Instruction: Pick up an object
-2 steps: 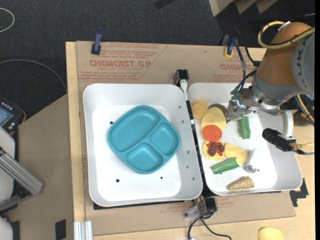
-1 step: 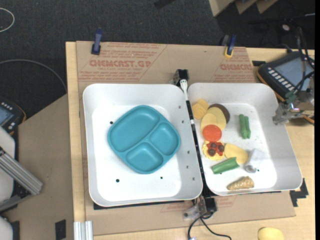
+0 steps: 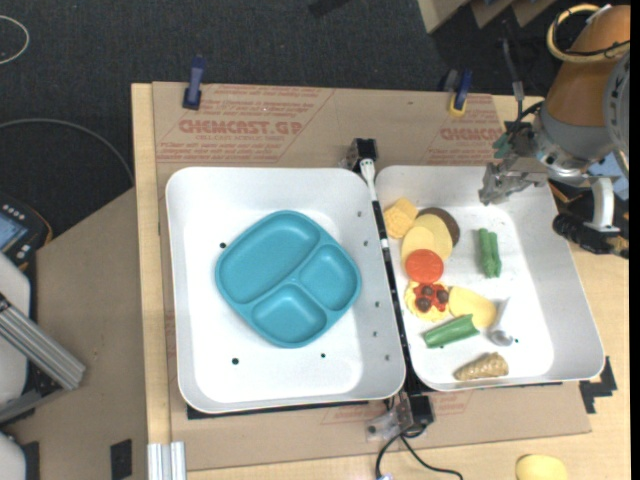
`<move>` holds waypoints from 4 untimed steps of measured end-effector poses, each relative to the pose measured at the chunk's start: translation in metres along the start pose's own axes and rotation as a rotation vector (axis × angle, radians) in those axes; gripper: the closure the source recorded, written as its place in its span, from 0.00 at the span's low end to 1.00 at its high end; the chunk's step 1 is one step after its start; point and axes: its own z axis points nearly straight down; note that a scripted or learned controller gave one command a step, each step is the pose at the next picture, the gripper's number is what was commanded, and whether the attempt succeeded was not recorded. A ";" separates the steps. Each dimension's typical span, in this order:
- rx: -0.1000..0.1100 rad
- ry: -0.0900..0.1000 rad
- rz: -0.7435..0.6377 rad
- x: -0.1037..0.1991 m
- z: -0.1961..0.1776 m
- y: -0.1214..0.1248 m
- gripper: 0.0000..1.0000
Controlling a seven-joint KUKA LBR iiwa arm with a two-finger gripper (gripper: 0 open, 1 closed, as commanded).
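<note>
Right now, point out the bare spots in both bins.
Left white bin: bare floor rings the blue three-compartment plate, widest along the near edge. Right white bin: open down its right side, past the upright green bean-shaped piece. Crowded on its left side, around the red tomato slice and green pepper piece.

Toy food (image 3: 447,281) in right bin (image 3: 560,308)

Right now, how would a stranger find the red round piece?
Look in the right bin, among the toy food on its left side. The red disc lies just below the yellow slice; it is the only plain red round piece.
</note>
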 end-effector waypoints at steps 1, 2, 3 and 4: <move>-0.001 -0.005 0.011 -0.056 -0.115 -0.020 1.00; 0.007 0.000 0.004 -0.056 -0.043 0.018 1.00; 0.003 -0.002 0.004 -0.056 -0.057 0.018 1.00; 0.032 0.013 0.002 0.052 0.063 -0.088 1.00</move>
